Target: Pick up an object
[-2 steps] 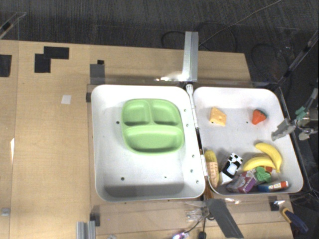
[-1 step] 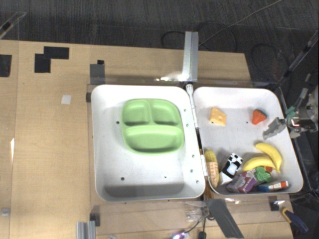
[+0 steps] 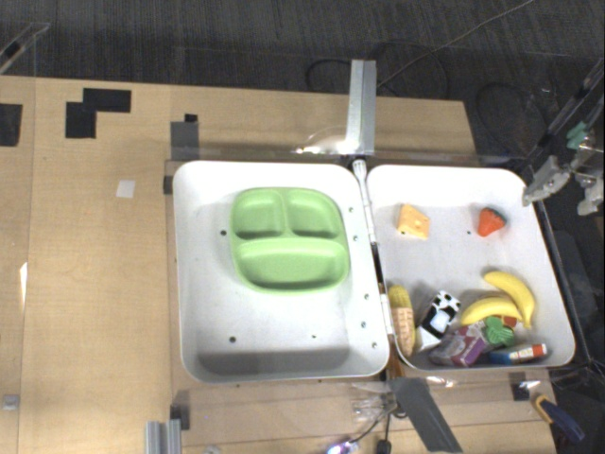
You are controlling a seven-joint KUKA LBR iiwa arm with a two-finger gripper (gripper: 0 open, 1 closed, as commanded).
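Observation:
The right bin (image 3: 529, 218) holds a yellow cheese wedge (image 3: 412, 221) and a red strawberry (image 3: 490, 221) at its far side. Near its front lie two bananas (image 3: 504, 297), a corn cob (image 3: 403, 316), a black-and-white toy (image 3: 439, 314), a purple piece (image 3: 465, 348), a green piece (image 3: 499, 330) and a red-and-blue marker (image 3: 523, 353). My gripper (image 3: 560, 200) hangs open above the bin's far right corner, beyond the rim, with nothing between its fingers. It is well clear of every object.
A green divided plate (image 3: 286, 237) lies in the left bin (image 3: 203, 253). A metal post (image 3: 362, 107) stands behind the seam between the bins. Cables trail over the dark floor at the back right.

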